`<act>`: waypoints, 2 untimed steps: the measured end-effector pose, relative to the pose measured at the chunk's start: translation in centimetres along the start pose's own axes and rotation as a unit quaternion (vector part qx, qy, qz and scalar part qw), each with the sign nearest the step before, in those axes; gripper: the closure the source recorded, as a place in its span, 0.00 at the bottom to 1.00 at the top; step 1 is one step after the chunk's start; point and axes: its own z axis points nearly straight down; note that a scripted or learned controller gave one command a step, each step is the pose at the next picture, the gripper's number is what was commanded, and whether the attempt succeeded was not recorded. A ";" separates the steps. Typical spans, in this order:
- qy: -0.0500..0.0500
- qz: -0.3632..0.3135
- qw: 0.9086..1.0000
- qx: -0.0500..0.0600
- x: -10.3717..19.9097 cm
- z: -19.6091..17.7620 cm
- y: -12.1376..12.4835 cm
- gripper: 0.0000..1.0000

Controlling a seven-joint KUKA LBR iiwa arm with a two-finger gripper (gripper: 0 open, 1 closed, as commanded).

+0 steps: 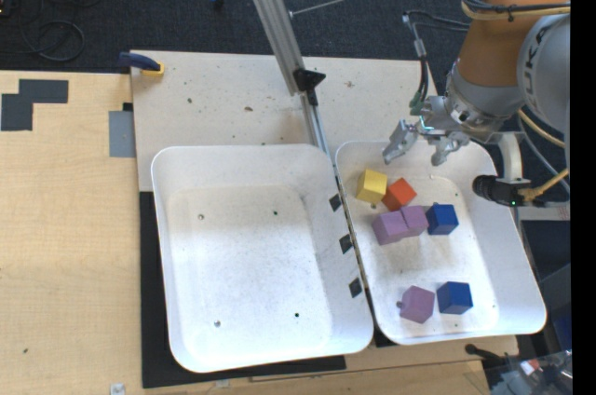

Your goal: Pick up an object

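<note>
The gripper (421, 143) hangs above the far edge of the right bin (521, 291), its fingers spread and pinching nothing, which suits an approach before a pick. All the blocks sit in that bin; the yellow cube (372, 186) and orange cube (400, 194) lie nearest its far edge, just below the fingers, so they seem the likeliest targets
</note>
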 end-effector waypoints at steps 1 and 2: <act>-0.001 -0.001 1.000 -0.003 0.0 -0.3 0.1 0.00; 0.000 0.000 1.000 0.000 0.3 6.1 0.2 0.00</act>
